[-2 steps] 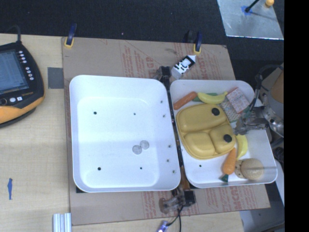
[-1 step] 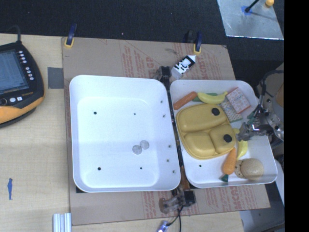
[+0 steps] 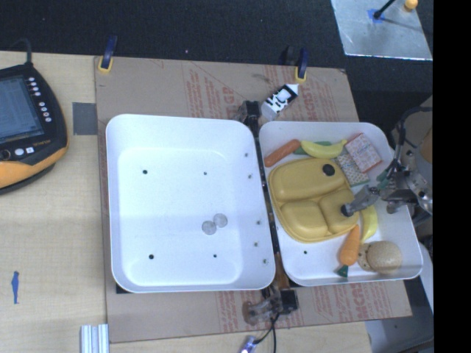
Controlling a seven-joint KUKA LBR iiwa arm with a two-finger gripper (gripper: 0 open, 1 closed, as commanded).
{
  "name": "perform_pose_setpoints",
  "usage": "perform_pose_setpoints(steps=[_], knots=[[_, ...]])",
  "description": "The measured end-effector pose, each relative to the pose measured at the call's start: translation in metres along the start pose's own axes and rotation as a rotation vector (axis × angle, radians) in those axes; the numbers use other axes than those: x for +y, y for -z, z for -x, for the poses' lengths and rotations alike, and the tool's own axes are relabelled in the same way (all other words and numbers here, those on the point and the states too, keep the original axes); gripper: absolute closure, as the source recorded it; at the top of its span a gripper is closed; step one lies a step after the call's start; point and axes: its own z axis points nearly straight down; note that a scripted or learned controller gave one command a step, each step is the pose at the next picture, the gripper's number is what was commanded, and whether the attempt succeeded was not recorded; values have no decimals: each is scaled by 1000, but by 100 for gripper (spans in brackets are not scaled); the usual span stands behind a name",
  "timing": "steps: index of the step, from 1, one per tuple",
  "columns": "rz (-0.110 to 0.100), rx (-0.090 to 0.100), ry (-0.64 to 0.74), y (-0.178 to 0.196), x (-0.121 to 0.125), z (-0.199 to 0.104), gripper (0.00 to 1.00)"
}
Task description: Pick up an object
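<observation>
The right bin (image 3: 316, 269) holds several objects. A large yellow soft piece (image 3: 305, 190) fills its middle. Along the far side lie a yellow banana (image 3: 322, 148), an orange sausage-like piece (image 3: 282, 152) and a pink speckled block (image 3: 360, 155). At the near right lie a carrot (image 3: 349, 247) and a brown round object (image 3: 380, 257). My gripper (image 3: 355, 205) reaches in from the right, low over the right edge of the yellow piece, with another yellow banana-like piece (image 3: 369, 225) just beneath it. Nothing visibly sits in the gripper.
The left bin (image 3: 125, 190) carries two small silver discs (image 3: 214, 224) near its middle. A teach pendant (image 3: 26, 123) rests on the bench at far left. Clamps and a black-and-white tag (image 3: 280, 98) sit behind the bins, and cables (image 3: 268, 307) lie in front.
</observation>
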Motion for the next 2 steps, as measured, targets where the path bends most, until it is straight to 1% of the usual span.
perform_pose_setpoints(steps=[1,2], knots=[[2,-1,0,77,31,21,0],[0,-1,0,59,3,23,0]])
